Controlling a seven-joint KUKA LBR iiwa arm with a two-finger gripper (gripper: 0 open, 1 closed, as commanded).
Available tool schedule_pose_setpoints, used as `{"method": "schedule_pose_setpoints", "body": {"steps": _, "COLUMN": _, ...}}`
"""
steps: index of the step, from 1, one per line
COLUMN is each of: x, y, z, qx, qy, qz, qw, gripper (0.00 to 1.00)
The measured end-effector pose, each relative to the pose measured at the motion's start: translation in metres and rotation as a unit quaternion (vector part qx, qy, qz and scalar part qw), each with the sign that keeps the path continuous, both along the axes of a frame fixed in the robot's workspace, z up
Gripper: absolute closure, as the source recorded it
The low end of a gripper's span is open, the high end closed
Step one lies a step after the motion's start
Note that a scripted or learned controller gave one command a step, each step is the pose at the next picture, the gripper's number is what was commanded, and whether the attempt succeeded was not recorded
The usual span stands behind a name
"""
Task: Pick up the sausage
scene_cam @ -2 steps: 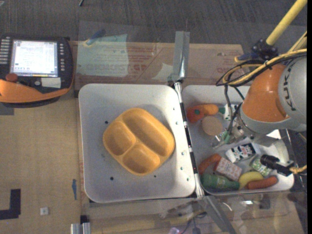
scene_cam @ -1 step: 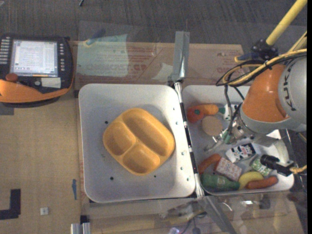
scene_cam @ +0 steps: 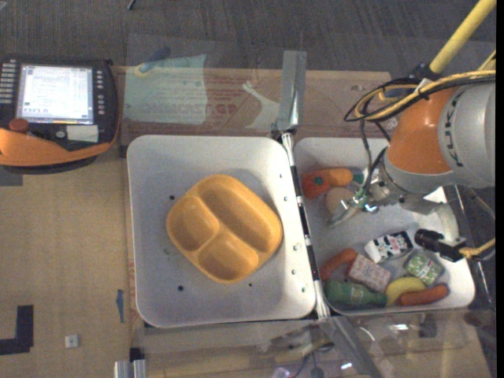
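The sausage (scene_cam: 339, 262), a short reddish-orange link, lies near the left wall of the right bin (scene_cam: 465, 278), in its front half. My gripper (scene_cam: 343, 213) hangs over the bin's rear left part, just above a pale beige round item (scene_cam: 339, 198). It is a short way behind the sausage and not touching it. Nothing shows as held. The grey arm with its orange band (scene_cam: 417, 144) reaches in from the right.
An orange carrot (scene_cam: 327, 181) lies at the bin's back left. Near the sausage sit a pinkish block (scene_cam: 368, 273), a green bottle (scene_cam: 352, 294), a banana (scene_cam: 403, 287), a second reddish link (scene_cam: 426, 295) and a small white carton (scene_cam: 389, 246). The left bin (scene_cam: 150, 290) holds a yellow divided plate (scene_cam: 224, 227).
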State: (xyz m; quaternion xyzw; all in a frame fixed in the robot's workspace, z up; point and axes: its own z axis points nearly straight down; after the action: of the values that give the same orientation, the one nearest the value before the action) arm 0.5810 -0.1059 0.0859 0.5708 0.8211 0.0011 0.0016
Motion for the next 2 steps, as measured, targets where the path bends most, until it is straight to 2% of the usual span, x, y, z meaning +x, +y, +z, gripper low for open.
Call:
{"method": "schedule_pose_setpoints", "body": {"steps": 1, "x": -0.0339, "y": 0.007, "z": 0.0007, "qx": -0.0008, "qy": -0.003, "qz": 0.103, "qw": 0.9947, "gripper": 0.0}}
{"method": "schedule_pose_setpoints", "body": {"steps": 2, "x": -0.0323, "y": 0.0068, "z": 0.0086, "qx": -0.0002, "qy": -0.003, "qz": 0.102, "qw": 0.9948, "gripper": 1.0}}
